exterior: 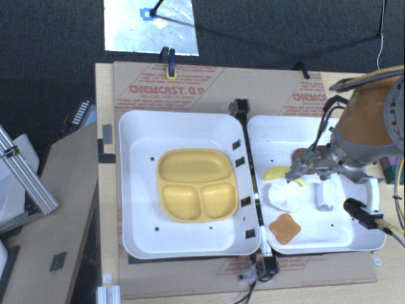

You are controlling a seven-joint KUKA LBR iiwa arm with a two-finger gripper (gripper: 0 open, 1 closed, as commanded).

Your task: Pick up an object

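Two shallow white bins sat side by side on your counter (pixel 69 189), and the work was in the right bin (pixel 316 249). Your tool (pixel 299 171) hung low there, on the end of the grey and orange arm (pixel 370 128) that reached in from the right. It was just beside a yellow piece (pixel 273 172), at that piece's right end. Whether the tool was wide, narrow or closed on anything could not be told from this angle, and nothing was plainly seen in its grip.

By the look of it, you were at the approach or the closing step, with the lift not yet made. The next move called for a firm close on the yellow piece, then a straight rise clear of its neighbours: a white lump (pixel 283 197) just nearer, a brown wafer (pixel 285 228) nearer again, and a small white part (pixel 324 195) to the right.

In the left bin (pixel 136 170) lay a yellow divided tray (pixel 193 183), well apart from the tool. Both bins rested on a printed cardboard sheet (pixel 190 84), pinned at its far edge by a yellow clamp (pixel 171 65). Dark carpet (pixel 50 43) spread beyond, with a shiny square sheet (pixel 152 18) lying on it, and an aluminium rail (pixel 25 179) leaned in at the left.
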